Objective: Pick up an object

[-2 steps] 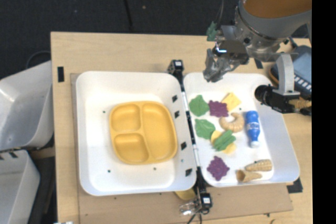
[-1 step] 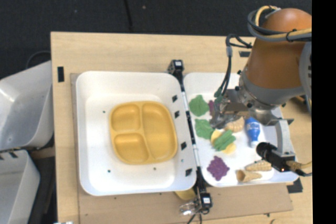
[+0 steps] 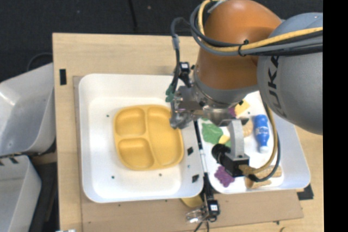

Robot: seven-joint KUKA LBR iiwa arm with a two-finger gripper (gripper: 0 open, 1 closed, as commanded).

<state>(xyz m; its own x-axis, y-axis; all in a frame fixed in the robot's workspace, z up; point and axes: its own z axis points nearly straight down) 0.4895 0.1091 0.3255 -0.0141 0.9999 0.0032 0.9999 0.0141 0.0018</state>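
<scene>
Fingers [image 3: 175,117] of the gripper [image 3: 178,119] point down from the metal gripper body under the orange wrist band [image 3: 231,46]. They stand at the right edge of the yellow divided plate [image 3: 145,137], close to the wall where the two bins meet. From this slanted view it cannot be told whether they are spread or clenched, and nothing can be seen between them.

Left of the fingers: the yellow divided plate lies flat on the floor of the left white bin [image 3: 89,127]. It has three compartments. Its right rim reaches just under or beside the fingertips; contact cannot be confirmed.

Right of the fingers: the right white bin [image 3: 298,168] is largely covered by the grey arm [image 3: 296,84] and holds several small things. A green object [image 3: 212,131] lies nearest, just beyond the dividing wall. A blue bottle-shaped object [image 3: 261,132] lies farther right, well apart from the fingers. A purple object [image 3: 223,175] lies to the lower right, near the bin's front rim. A small yellow piece [image 3: 246,102] shows beside the wrist housing.

Around the fingers: black and yellow cables [image 3: 176,49] loop off the wrist. Both bins rest on the pale wooden bench [image 3: 65,51].
</scene>
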